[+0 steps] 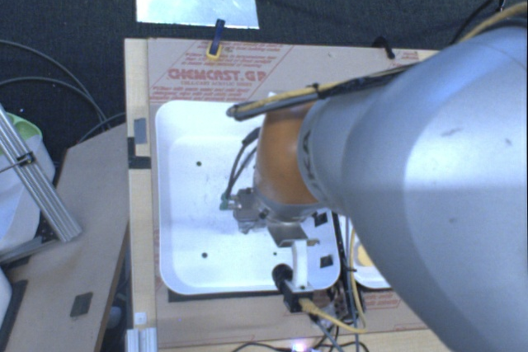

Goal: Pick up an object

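my arm (396, 177) hanging over left bin (186, 177), wrist low near its front edge. fingers hidden under wrist, can't tell open or shut. no object spotted on visible bin floor, so direction's anyone's guess.

The arm (396, 177) reaches from the right over the left bin (186, 202); the right bin (371, 276), largely hidden beneath it, apparently lies just beside, both on the bench (173, 70).

Bright even overhead light, glare on the white bin (177, 177), near arm (429, 177) softly blurred
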Controlling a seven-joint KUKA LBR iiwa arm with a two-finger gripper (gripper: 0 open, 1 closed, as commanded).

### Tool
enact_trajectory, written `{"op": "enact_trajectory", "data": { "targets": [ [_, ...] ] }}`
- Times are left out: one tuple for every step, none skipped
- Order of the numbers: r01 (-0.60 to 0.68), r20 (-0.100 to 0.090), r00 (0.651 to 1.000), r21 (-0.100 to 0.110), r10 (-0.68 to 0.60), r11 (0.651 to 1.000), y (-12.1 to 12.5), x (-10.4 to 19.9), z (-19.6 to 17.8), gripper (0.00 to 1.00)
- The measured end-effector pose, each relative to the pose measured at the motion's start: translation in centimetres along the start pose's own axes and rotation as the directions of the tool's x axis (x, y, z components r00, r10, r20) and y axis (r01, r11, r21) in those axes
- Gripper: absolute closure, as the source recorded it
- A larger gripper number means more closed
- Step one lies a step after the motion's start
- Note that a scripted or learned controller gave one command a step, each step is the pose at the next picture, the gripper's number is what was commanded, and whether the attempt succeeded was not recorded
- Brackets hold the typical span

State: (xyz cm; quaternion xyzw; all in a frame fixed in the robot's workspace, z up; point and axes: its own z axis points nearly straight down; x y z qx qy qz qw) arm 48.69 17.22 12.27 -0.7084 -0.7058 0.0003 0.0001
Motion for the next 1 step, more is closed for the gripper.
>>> {"op": "enact_trajectory", "data": {
  "targets": [
    [0.003, 0.0, 1.0, -0.007, -0.003, 1.0, 8.54, -1.86, 3.96, 1.0]
  ]
}}
